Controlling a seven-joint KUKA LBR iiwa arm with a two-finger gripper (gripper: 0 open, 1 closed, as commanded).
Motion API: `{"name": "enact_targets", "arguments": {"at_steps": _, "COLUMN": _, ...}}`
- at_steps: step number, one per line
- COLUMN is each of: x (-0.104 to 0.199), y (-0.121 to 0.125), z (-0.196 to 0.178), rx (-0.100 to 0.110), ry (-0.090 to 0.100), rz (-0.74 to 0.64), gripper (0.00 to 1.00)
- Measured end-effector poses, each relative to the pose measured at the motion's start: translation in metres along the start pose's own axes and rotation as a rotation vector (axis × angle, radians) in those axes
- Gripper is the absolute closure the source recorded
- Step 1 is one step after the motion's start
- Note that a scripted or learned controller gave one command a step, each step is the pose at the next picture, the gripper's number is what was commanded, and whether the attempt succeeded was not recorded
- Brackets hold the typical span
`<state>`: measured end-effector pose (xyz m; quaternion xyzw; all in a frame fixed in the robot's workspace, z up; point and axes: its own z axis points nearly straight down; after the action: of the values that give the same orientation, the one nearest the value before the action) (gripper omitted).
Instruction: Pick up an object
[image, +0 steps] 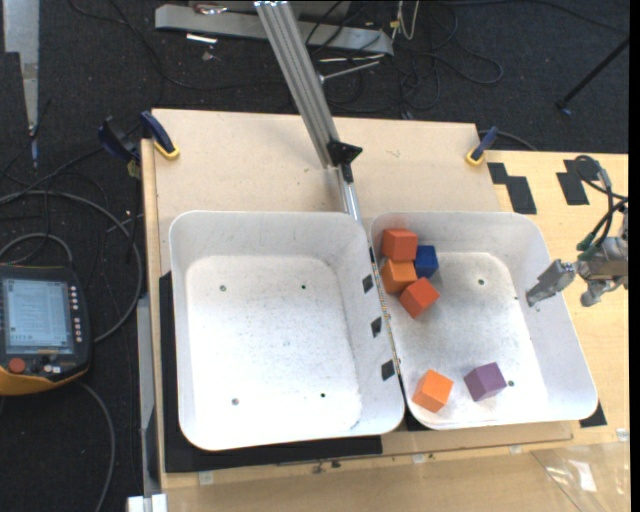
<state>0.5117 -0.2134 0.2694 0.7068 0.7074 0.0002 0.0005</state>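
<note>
The end effector (572, 282) is sitting at the right edge of the camera view, just outside the right rim of the right bin (560, 330). Two grey fingers are showing with a clear gap between them, so the end effector is standing apart and gripping nothing.

The candidate objects are all lying in the right bin. Four blocks are crowding together against its upper left wall: an orange-red block (400, 244), a blue block (426, 261) touching it on the right, a smaller orange block (397, 273) beneath, and a red-orange block (420, 296) lowest. Two blocks are resting apart near the lower wall: an orange block (433, 390) and a purple block (485, 381) just beside it. The left bin (200, 300) is holding no blocks.

Judging from this layout, the approach step is in hand: no descent is under way and no object is being contacted. The next move is calling for travel leftward over the bin, alignment above one block, and a vertical descent. The purple block is looking like the nearest and least obstructed choice; the clustered blocks are leaving little room for the fingers.
</note>
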Motion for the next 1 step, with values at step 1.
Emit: {"name": "enact_targets", "arguments": {"at_steps": 1, "x": 0.0001, "y": 0.0009, "z": -0.0102, "rx": -0.002, "ry": -0.001, "rz": -0.002, "gripper": 1.00}}
